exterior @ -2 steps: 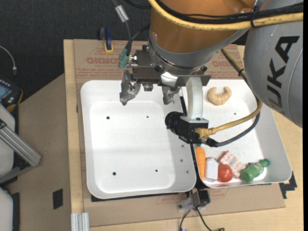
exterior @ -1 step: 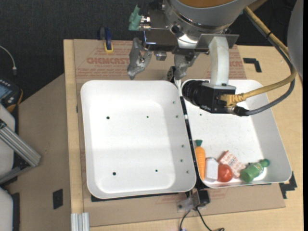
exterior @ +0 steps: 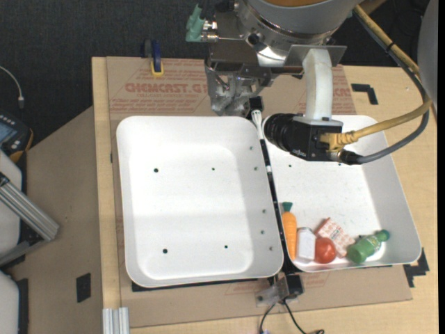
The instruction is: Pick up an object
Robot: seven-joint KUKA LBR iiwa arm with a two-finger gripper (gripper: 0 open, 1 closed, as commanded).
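Plainly, the risk is a miss: the gripper (exterior: 236, 99) sits at the twelve o'clock edge of the bins, well apart from the objects, which crowd the six o'clock corner of the right bin (exterior: 389, 186). Whether the gripper is wide or narrow I cannot tell. The things touch or nearly touch each other and the bin wall, so a descent there could nudge neighbours, catch two at once, or strike the rim. Counted: one toy carrot (exterior: 289, 225), one red tomato-like piece (exterior: 325, 250), one small patterned packet (exterior: 334, 231), one green bottle (exterior: 366, 247), one pale block (exterior: 305, 244); two bins, the left bin (exterior: 188, 200) bare, on the table (exterior: 104, 186)
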